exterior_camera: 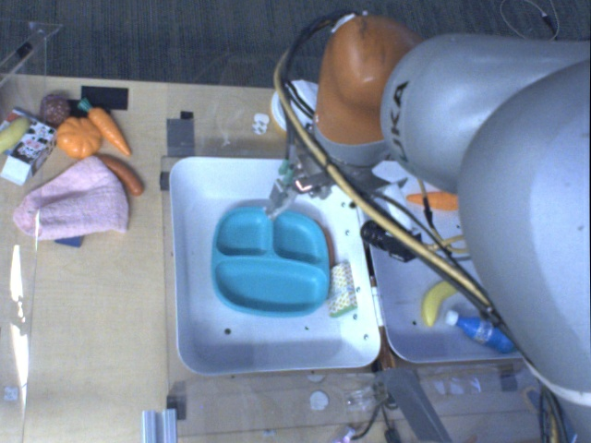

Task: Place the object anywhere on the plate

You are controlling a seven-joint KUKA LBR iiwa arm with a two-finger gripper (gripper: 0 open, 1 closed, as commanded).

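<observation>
the grey arm is reaching in from the right, its slim gripper (pixel 282 195) hanging over the sectioned blue plastic plate's (pixel 270 261) top rim, fingers seemingly pinched together, gripping nothing

dark grey ribbed carpet floor (pixel 166 17) along the top. light wooden bench top (pixel 83 321) below it, glare streak near left edge. even overhead light.

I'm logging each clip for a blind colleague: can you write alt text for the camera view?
A grey KUKA arm's gripper hangs over the top edge of a blue divided plastic plate in the left white bin, with a yellow-green patterned sponge at the plate's right edge. The right white bin holds a yellow banana and a blue bottle.
</observation>
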